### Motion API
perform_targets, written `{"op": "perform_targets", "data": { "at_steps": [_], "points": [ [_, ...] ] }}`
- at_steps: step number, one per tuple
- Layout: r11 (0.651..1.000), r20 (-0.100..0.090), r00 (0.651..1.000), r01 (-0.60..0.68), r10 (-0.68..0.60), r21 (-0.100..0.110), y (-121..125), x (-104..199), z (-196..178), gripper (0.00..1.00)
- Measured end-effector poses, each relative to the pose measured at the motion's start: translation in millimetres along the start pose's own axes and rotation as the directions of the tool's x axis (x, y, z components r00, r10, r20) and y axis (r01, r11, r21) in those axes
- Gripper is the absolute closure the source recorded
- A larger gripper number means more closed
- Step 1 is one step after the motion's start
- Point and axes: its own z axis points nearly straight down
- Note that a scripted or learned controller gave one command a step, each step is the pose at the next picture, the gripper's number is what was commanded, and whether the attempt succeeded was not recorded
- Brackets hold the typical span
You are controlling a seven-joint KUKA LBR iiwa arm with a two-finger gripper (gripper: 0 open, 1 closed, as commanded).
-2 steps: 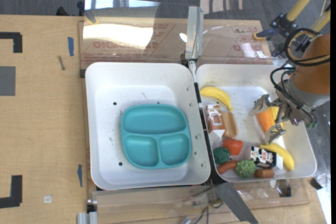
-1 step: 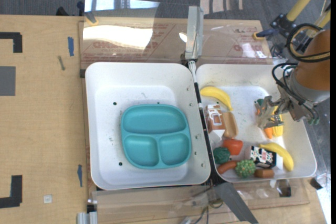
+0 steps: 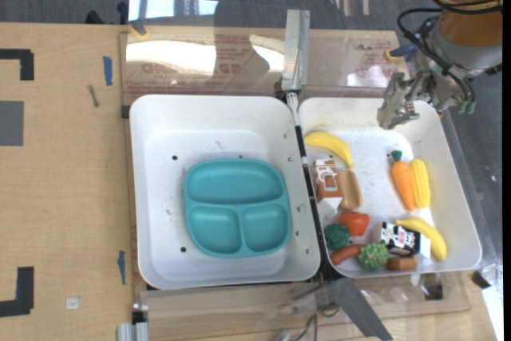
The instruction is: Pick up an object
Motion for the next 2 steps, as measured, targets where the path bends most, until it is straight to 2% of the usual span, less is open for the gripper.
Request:
{"op": "perform_targets", "data": {
  "at_steps": [1,2],
  "points": [
    [1.000,-0.016,1.000,-0.008,0.008,-0.002,-4,5,8,0.00],
    [0.993,-0.008,0.993,0.116,-0.116,0.001,-62,10,136,0.00]
  ]
}}
